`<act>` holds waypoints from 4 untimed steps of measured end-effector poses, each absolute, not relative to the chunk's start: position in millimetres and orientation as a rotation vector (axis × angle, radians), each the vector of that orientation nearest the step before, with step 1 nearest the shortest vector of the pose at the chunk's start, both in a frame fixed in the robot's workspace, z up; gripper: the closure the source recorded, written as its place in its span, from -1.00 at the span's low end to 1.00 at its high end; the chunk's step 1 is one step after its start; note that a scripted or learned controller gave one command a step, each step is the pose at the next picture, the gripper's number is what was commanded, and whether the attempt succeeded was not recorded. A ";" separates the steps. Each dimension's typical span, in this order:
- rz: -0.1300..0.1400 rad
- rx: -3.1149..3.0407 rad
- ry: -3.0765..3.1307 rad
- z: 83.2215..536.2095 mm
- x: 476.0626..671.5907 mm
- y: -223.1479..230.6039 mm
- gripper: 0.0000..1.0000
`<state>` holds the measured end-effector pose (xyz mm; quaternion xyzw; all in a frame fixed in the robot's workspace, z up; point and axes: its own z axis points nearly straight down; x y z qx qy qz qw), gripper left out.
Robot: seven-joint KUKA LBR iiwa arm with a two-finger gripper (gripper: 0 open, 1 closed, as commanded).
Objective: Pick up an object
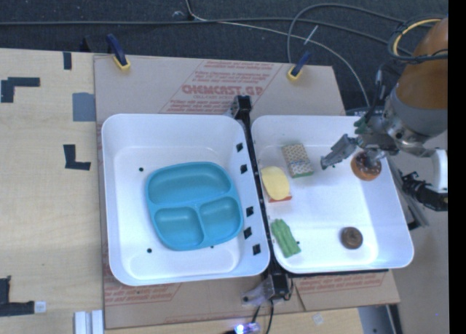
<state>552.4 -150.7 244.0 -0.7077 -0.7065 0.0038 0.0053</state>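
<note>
1. Left bin [120, 180]: shallow, white; holds a blue divided tray [194, 204] with three compartments, lying flat near the bin's middle.
2. Right bin [378, 249]: shallow, white; touching the left bin along a black-clipped seam; holds items 3 to 7.
3. Yellow sponge-like block [276, 183]: near the seam, upper half of the right bin.
4. Patterned grey-green pad [296, 159]: just beside the yellow block, on its upper right.
5. Green ridged piece [285, 238]: lower left of the right bin, close to the seam.
6. Brown ring-shaped piece [352, 237]: lower right of the right bin, well apart from the green piece.
7. Orange-brown round object [365, 167]: at the bin's right wall, directly beside the gripper.
8. Gripper [348, 152]: over the upper right of the right bin; fingers apart, nothing visible between them.
9. Cardboard sheet [218, 89]: under both bins; clamped at its far edge.
</note>
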 end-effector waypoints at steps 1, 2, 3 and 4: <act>0.001 -2.219 -2.223 250.2 554.8 -150.4 -1.00; 0.007 -2.216 -2.220 187.7 559.1 -145.7 -1.00; 0.007 -2.217 -2.219 143.7 556.3 -144.5 -1.00; 0.001 -2.221 -2.224 92.6 556.9 -144.2 -1.00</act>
